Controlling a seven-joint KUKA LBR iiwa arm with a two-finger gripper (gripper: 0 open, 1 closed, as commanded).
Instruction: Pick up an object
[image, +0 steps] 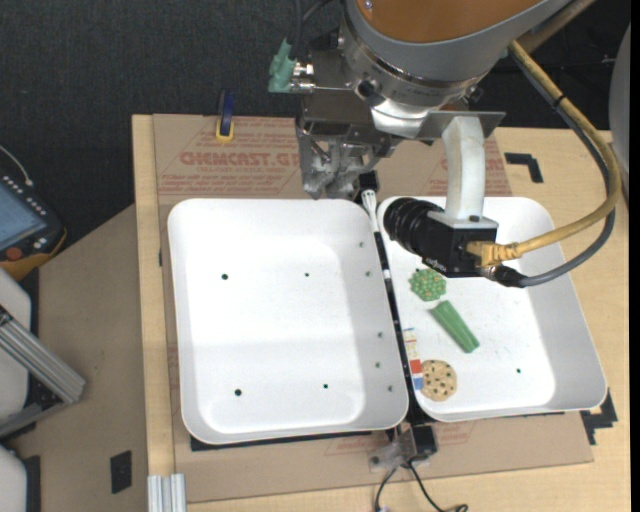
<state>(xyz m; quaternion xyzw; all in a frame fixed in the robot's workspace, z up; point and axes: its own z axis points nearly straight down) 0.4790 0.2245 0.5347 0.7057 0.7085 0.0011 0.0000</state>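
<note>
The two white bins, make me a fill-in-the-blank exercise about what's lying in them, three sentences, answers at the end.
1. The green stick, the round green piece and the cookie all lie in the ____ bin.
2. Of those three things, the one nearest the bench's front edge is the ____.
3. The gripper sits above the ____ rim of the left bin.

Missing words: right; cookie; far
</note>
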